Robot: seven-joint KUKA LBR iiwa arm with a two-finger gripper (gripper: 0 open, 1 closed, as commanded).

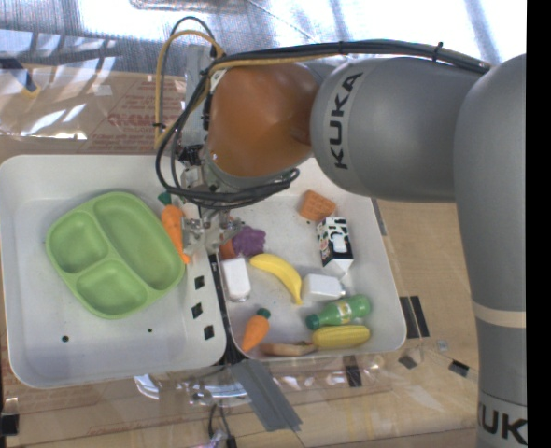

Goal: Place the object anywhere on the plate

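2 white bins (33, 362) meet beneath the gripper (204, 227); finger state unclear; carrot (172, 231) touches the green plate's (115, 253) right rim

Matt green plastic plate (115, 253), smooth white plastic bin (33, 343), glossy plastic banana (280, 273).

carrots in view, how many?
2. One carrot sits at the left bin's right edge beside the green plate; another carrot lies low in the right bin. The arm may hide more.

We read "KUKA" in dark letters on the grey arm (388, 129), and part of it again lower down.
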